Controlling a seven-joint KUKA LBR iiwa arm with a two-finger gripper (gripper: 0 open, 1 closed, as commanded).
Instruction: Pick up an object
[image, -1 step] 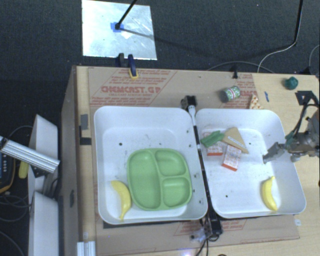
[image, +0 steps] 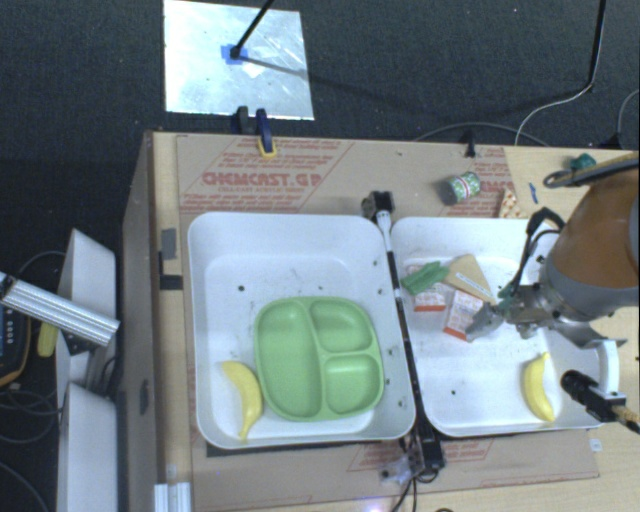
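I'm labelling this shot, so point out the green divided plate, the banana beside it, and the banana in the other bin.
green divided plate (image: 318, 358): camera view, middle ridge.
left-bin banana (image: 244, 396): camera view, mid-body.
right-bin banana (image: 538, 388): camera view, mid-body.

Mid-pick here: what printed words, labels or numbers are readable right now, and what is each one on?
"CHEMCAST GP": red print on the brown protective sheet behind the left bin.
Smaller red lines around it: too blurred to read.
Red-and-white packet in the right bin: print unreadable.
Small can on the bench: label unreadable.
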